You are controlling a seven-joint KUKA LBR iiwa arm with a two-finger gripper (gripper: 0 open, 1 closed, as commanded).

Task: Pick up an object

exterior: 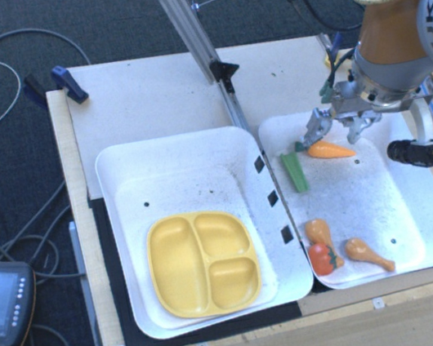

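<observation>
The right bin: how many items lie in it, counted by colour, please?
Orange: 1, the carrot, lying under the gripper
Green: 1, the green stick
Red: 1, the tomato
Tan-orange: 2, the drumstick and the piece touching the tomato
Total: 5

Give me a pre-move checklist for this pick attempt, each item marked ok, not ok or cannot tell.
1. Gripper over the right bin: ok.
2. Target under it: the carrot lies just below the fingers: ok.
3. Carrot held between the fingers: cannot tell.
4. Room around the carrot: the green stick lies close on the carrot's left, a possible snag: not ok.
5. Other items out of the way: tomato and two drumsticks sit at the bin's near edge: ok.
6. Yellow divided plate sits in the left bin, away from the arm: ok.
</observation>
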